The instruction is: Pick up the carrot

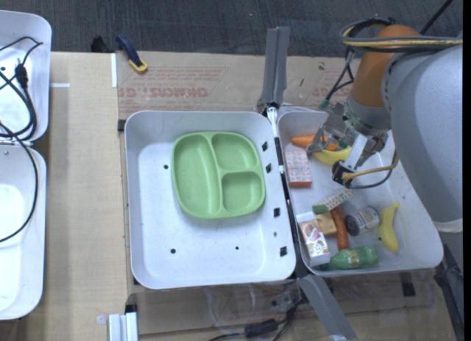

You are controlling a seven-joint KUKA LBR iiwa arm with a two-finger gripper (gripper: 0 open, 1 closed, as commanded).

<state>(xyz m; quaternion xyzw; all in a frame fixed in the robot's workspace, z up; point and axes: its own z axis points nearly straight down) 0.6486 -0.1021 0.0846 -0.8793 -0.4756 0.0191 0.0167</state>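
Note:
An orange carrot lies at the far left corner of the right bin. My gripper hangs low over the far part of that bin, just right of the carrot, above a yellow banana. Its body hides part of what lies beneath. A second slim orange-red piece lies near the bin's front middle.
The left bin holds a green divided plate. In the right bin are a pink box, a small carton, a can, another banana and a green bottle. The grey arm covers the right side.

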